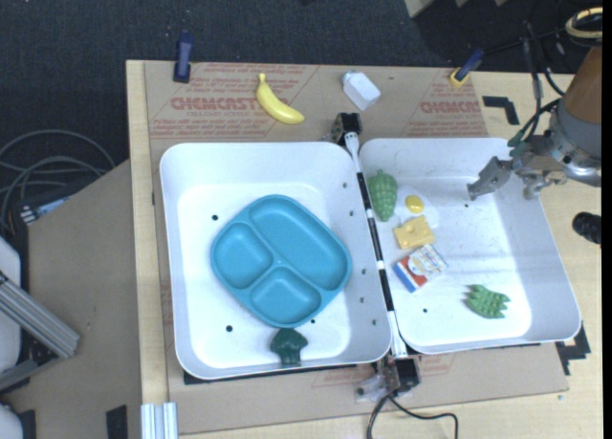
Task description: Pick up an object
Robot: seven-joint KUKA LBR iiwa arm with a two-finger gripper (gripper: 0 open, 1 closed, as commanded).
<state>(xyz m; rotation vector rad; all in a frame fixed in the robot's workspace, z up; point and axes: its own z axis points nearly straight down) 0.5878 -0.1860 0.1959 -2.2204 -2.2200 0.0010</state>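
In the right bin [535, 332] lie a bumpy green vegetable [383, 194], a small yellow ball [413, 204], a yellow block [413, 233], a red, white and blue packet [419, 266] and a green leafy piece [488, 301]. My gripper [507, 183] hangs over the bin's upper right part, open, with nothing between its fingers. It is well to the right of the yellow ball and apart from every object. The left bin [191, 198] holds a blue divided plate [279, 258] and a dark green broccoli piece [288, 344] near its front wall.
On the bench behind the bins lie a yellow banana [277, 102] and a small white block [361, 90]. Blue clips [183, 56] mark the bench's back edge. The grey arm [579, 126] enters from the right, above the right bin's far corner.
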